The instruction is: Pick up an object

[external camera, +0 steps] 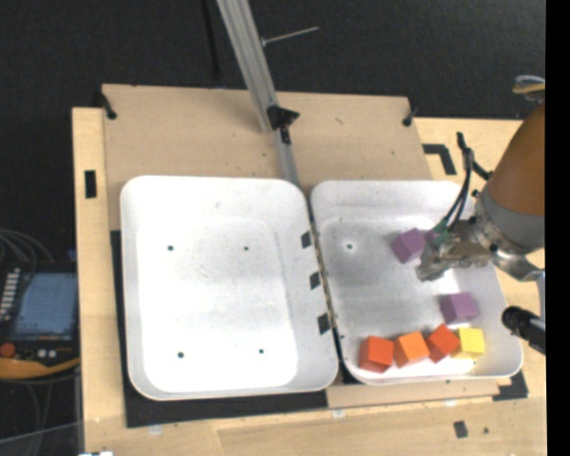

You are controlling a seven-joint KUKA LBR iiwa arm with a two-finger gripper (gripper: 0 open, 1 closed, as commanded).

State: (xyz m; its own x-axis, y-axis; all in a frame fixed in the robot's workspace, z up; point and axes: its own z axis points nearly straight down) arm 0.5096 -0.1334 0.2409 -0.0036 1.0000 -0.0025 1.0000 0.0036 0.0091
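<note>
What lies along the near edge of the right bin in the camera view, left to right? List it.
Red-orange block → orange block → red-orange block tilted on its corner → yellow block.

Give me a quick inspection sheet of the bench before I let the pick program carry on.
Surface: wooden bench bearing the left bin and the right bin side by side.
Job's things: all in the right bin; upper purple block beside the gripper, lower purple block, and along the near wall a row of red block, orange block, red-orange block, yellow block.
Clutter: nothing seen.
Grippers: gripper low over the right bin, just right of the upper purple block; grip state unclear.
Cables: dark cables along the arm; more at far left.
Surroundings: slanted metal rail; handheld control unit; dark floor.
</note>
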